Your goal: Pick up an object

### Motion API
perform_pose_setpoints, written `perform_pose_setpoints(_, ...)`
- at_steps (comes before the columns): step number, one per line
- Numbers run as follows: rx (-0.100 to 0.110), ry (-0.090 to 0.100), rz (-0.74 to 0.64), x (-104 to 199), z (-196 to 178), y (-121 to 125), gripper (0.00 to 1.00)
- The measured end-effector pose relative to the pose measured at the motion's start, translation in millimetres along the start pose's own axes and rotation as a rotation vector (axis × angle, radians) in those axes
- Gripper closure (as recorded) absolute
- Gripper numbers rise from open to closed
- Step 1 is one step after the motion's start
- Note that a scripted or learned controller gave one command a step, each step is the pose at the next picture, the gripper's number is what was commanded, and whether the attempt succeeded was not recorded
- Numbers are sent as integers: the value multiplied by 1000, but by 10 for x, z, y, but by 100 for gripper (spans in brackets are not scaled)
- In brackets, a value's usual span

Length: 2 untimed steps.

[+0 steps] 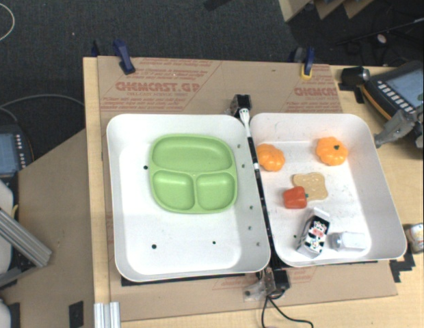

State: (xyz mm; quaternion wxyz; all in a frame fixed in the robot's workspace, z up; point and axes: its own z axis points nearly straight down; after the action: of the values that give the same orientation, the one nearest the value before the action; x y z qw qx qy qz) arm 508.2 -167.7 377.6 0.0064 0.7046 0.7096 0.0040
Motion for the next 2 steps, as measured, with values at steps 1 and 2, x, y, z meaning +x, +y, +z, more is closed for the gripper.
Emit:
perform_pose_setpoints(1, -7, 1, -2, 717, -1669, 463, 0)
perform_pose_setpoints(2, 16, 6, -5, 1692, -1581, 352, 0)
